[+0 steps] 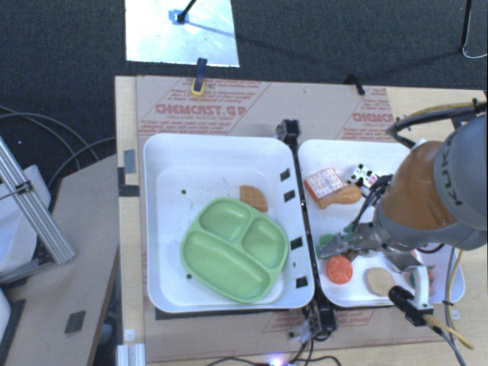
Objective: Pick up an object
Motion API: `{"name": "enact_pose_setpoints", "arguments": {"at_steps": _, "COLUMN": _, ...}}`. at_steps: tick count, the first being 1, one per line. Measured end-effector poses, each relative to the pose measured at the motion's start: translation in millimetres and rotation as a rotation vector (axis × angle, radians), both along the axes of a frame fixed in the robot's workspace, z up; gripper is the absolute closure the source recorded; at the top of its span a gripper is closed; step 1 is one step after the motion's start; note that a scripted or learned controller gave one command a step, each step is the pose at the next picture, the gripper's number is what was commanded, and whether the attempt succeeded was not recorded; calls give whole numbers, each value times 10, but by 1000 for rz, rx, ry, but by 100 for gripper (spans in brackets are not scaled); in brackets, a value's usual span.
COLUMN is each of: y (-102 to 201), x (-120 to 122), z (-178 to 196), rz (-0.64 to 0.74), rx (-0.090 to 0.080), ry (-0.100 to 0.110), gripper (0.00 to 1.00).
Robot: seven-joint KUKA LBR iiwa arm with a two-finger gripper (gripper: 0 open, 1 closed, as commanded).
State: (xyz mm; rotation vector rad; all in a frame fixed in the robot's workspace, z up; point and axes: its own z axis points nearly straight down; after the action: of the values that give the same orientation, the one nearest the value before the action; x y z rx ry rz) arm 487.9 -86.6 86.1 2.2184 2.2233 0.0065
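Tool (341, 244): dark metal, low in the right bin (450, 290), grip state impossible to tell.
Red ball (339, 270): round, smooth, just below the tool.
Green tray (234, 249): glossy, three-compartment plastic, left bin (164, 204).

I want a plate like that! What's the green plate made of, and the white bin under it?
Green divided plate: probably plastic, matte, with smooth moulded compartments. White bin: likely plastic too, slightly glossy, with rounded moulded corners.

Arm (427, 197) over right bin (347, 300); green tray (232, 250) in left bin (175, 158).
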Motion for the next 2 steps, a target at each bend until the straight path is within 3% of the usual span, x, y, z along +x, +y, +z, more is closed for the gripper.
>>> {"name": "enact_pose_setpoints", "arguments": {"at_steps": 1, "y": 4, "x": 18, "z": 112, "rz": 1, "rx": 1, "ry": -4, "gripper": 100}}
{"name": "enact_pose_setpoints", "arguments": {"at_steps": 2, "y": -555, "x": 951, "z": -8, "rz": 2, "rx": -8, "ry": -7, "gripper": 100}}
